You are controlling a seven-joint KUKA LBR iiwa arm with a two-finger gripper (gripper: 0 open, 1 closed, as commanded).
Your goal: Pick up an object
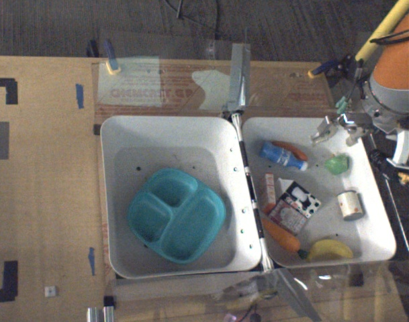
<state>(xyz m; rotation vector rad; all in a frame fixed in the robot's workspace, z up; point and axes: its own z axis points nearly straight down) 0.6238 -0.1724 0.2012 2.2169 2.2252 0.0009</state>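
1. Nearest the end effector [338,127], whose fingers look spread and empty, lies a green object [336,164] in the right bin [382,237].
2. Probably light, soft; grip across its middle.

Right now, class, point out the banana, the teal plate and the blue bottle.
banana [330,250], camera view, middle of its yellow body.
teal plate [177,215], camera view, central divider.
blue bottle [280,155], camera view, middle of its body.

Tan bench [43,200] carries two white bins side by side: left bin [117,146], right bin [382,237]. Blue tape strip [79,96] far left.
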